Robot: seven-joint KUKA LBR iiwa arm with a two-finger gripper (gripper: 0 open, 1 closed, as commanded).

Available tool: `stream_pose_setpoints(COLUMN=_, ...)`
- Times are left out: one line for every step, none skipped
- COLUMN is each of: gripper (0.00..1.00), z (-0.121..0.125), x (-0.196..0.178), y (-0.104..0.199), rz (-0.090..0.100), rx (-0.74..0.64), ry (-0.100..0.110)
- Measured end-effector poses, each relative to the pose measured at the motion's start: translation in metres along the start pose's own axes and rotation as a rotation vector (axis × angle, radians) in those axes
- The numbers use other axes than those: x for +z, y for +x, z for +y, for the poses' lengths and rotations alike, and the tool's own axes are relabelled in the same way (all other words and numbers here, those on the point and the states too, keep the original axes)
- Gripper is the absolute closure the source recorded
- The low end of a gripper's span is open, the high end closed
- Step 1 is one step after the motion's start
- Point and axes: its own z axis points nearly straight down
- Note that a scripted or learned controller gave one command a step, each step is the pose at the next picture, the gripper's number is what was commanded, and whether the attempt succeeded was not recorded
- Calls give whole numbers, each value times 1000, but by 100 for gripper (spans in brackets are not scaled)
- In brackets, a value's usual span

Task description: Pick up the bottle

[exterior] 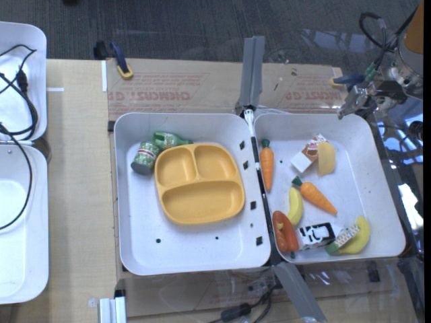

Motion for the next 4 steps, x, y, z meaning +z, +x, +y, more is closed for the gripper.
stream_pose_setpoints(gripper=0, z=-50, x=141, y=-31, rz=6, rx=-223, ry=2)
stream_pose_setpoints(gripper=0, z=-114, x=164, y=-6, rz=1, rx=-346, ry=-1)
stream_pose_setpoints(gripper=0, z=-80, x=163, y=-34, rz=0, rx=-538, ry=-4)
stream_pose_setpoints(gripper=100, z=-79, x=153, y=-34, rz=-2, rx=-535, ry=-7)
